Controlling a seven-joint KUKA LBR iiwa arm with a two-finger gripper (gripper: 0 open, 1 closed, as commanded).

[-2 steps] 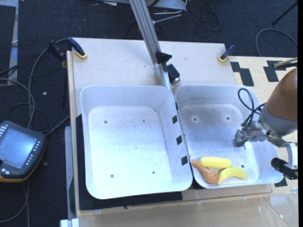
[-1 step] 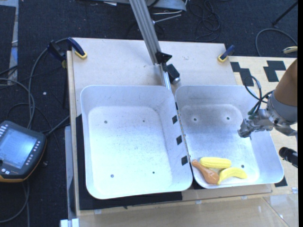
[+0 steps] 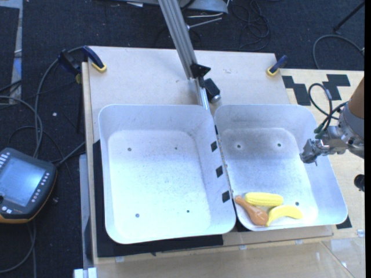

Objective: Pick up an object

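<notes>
Two shallow white plastic bins sit side by side on a pale wooden bench (image 3: 151, 74), their inner rims touching along a slanted seam marked with small black tabs.

Left white bin (image 3: 116, 126): speckled floor with a few small dark holes.

Right white bin (image 3: 255, 117): holds three items, grouped at its near edge close to the seam.
- Yellow corn-cob-shaped toy (image 3: 264, 199), lying roughly crosswise.
- Yellow banana-shaped toy (image 3: 285, 214), just beside and in front of the corn piece, curved, touching or nearly touching it.
- Orange-brown spoon-like piece (image 3: 253, 211), lying at a slant to the left of the banana, its narrow end pointing toward the seam, partly tucked under the yellow pieces.

Grey two-finger gripper (image 3: 308, 153): at the right rim of the right bin, about midway along that rim, reaching in from the right on the grey arm (image 3: 351, 126). Well apart from the three toys. How far its pincer stands apart cannot be told; it appears small and dark against the rim. Nothing can be seen between its tips.

Other fittings:
- Slanted grey metal pole (image 3: 179, 33), rising from the far end of the seam toward the top of the view, with a black clamp at its foot.
- Two yellow-tipped clamps (image 3: 97, 63) at the bench's far corners.
- Handheld control pendant with a screen (image 3: 22, 183), on the dark floor to the left, with cables.
- Black cables (image 3: 322, 97) looping by the arm.
</notes>
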